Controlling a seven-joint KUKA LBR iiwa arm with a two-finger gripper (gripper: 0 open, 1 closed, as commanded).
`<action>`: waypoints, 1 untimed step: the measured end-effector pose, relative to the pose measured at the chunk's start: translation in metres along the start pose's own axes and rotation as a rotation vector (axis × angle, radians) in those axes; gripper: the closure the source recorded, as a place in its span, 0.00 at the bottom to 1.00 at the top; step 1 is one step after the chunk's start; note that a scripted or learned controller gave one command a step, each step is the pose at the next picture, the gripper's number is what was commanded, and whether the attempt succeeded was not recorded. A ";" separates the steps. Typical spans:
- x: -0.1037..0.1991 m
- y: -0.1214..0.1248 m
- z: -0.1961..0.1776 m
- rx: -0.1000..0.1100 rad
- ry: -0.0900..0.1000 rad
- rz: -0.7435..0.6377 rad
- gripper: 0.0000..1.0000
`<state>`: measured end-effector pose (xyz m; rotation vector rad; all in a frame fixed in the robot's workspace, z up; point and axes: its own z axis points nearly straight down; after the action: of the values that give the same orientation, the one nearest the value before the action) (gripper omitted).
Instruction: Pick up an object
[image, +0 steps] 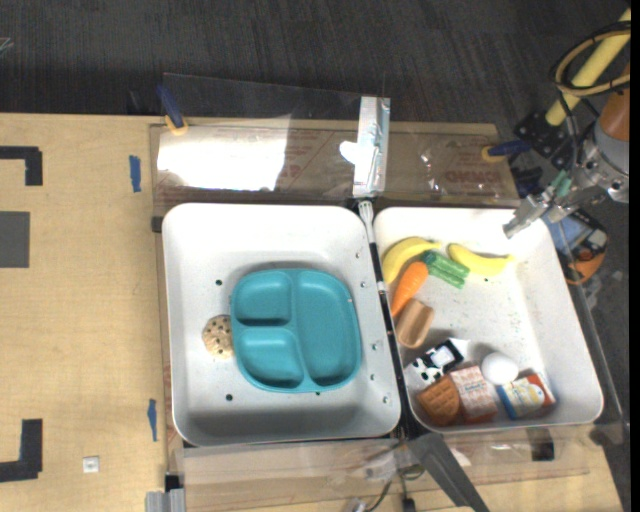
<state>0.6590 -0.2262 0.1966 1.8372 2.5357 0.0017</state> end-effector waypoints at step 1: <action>0.056 0.026 0.093 0.007 0.010 -0.114 0.00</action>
<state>0.6670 -0.1651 0.1034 1.6966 2.6466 0.0005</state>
